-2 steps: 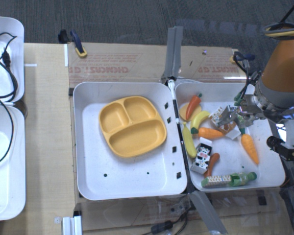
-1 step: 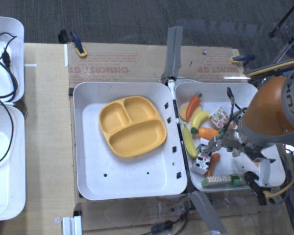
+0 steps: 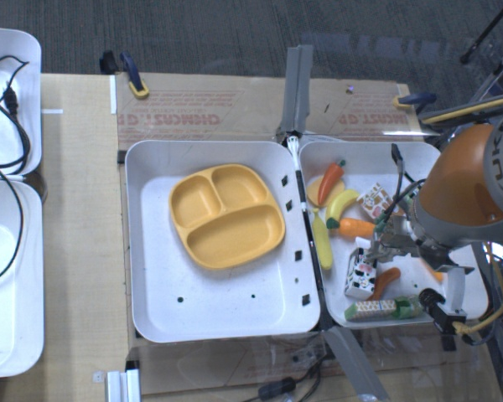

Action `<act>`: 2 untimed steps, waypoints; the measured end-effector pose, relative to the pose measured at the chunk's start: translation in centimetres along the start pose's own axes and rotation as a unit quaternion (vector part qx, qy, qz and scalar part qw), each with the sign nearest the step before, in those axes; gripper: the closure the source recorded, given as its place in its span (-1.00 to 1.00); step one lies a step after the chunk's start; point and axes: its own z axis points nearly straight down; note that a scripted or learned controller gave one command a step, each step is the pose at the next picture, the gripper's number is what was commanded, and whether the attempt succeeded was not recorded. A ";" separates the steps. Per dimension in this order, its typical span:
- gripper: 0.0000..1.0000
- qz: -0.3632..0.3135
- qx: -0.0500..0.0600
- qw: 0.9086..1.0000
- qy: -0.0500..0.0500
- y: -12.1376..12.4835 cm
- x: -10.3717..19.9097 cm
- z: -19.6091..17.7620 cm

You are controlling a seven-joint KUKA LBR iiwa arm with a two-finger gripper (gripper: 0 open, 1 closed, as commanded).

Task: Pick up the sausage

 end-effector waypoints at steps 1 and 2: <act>-1.00 0.000 0.001 1.000 -0.001 0.0 -0.1 0.1; -1.00 0.060 -0.001 0.998 0.002 2.2 -9.7 1.5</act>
